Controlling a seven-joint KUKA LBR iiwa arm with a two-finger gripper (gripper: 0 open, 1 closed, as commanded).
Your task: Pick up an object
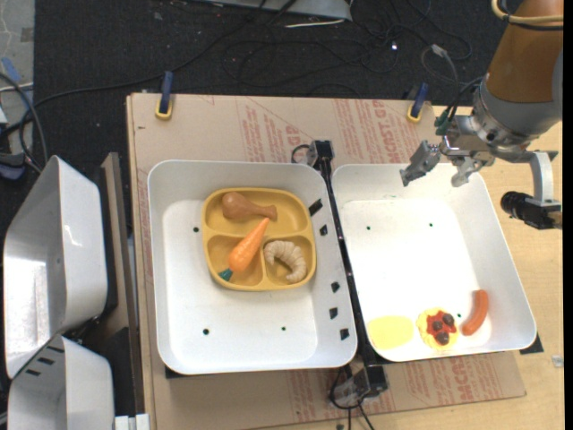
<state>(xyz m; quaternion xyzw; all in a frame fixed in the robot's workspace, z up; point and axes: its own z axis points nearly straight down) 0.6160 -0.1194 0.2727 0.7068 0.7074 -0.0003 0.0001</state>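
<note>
- Jaws (440, 163) spread open and gripping nothing, poised over the right bin (394, 240) at its 12 o'clock rim, likely staged for a descent.
- Candidate things bunched at 5 o'clock in that bin: sausage (475, 312), pizza (439, 325), yellow disc (390, 331); well apart from the jaws.
- Left bin (179, 330) carrying a yellow tray (215, 206) sorted by compartment: drumstick (247, 208) at 12, carrot (248, 247) at 7, shrimp (286, 260) at 4.
- Arm (528, 52) cut off at 2 o'clock.
- Pizza toppings too small to tell.
</note>
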